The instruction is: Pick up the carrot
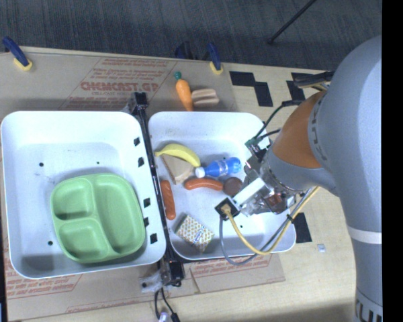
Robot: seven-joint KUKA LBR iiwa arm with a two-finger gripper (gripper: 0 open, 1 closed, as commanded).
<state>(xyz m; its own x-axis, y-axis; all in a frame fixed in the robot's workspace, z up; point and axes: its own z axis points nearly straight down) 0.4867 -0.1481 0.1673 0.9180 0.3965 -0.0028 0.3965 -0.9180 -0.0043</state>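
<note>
Arm (pixel 322 146): grey with orange band, in from the right, wrist low over right side of right bin (pixel 208 123).
Left bin (pixel 27 133): green divided plate (pixel 97 217) inside.
Right bin contents: banana (pixel 178 154), blue bottle (pixel 219 168), red sausage (pixel 203 184), second sausage (pixel 168 198) along left wall, patterned box (pixel 194 232) at front.
Carrot (pixel 183 92): outside both bins, on worktop (pixel 87 79) just behind right bin's far rim, just beside tan block (pixel 205 98).
In the way: far rim between carrot and wrist.
Jaws: spread or pressed together, cannot tell.
</note>
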